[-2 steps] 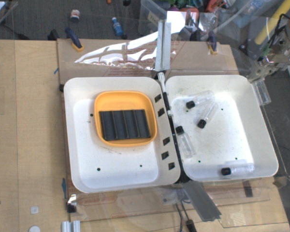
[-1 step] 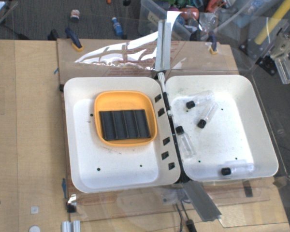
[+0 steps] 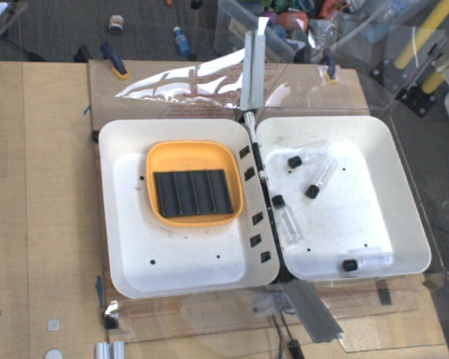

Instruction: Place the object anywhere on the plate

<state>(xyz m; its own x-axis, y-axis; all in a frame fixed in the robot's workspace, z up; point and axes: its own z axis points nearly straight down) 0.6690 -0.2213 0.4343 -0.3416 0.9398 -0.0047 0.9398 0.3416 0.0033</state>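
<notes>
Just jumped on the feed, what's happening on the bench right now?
Nothing is being handled at this moment. The left bin holds an orange plate with a black ridged insert lying on it. The right bin holds four clear tubes with black caps, scattered: two near the middle, one by the divider, one at the front edge. None is on the plate yet.

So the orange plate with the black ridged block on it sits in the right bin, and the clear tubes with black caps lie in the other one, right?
Not quite. The camera view shows the orange plate, with the black ridged block on it, in the left bin. The clear tubes lie in the right bin.
</notes>
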